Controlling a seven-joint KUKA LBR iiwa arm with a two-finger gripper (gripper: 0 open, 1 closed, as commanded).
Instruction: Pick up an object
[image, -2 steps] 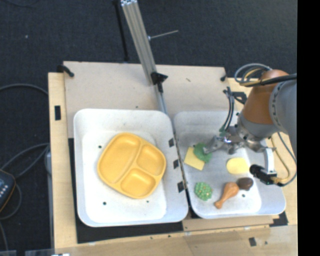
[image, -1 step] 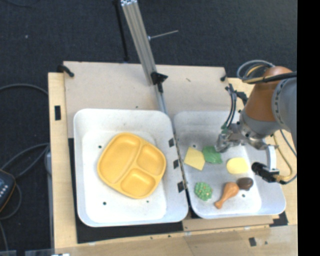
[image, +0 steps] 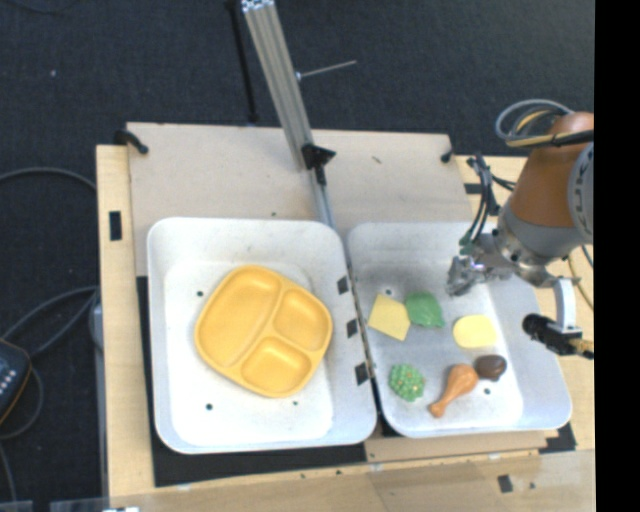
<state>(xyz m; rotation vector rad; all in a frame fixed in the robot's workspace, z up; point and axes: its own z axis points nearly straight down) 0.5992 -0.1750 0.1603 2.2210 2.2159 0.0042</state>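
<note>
The right bin (image: 400, 252) holds several toy foods. A yellow wedge (image: 389, 318) lies beside a green leafy piece (image: 425, 309). Lower down are a green bumpy ball (image: 406, 382), an orange drumstick (image: 453, 389), a dark brown lump (image: 490, 367) and a pale yellow block (image: 475, 331). My gripper (image: 462, 274) hangs over the upper right part of this bin, above the yellow block and right of the green piece. Nothing shows between its fingers.
A yellow divided plate (image: 263, 330) lies in the left bin (image: 180, 250). A slanted metal pole (image: 285, 90) rises from the bench behind the bins. The arm's orange band (image: 545, 180) and cables sit at the right edge.
</note>
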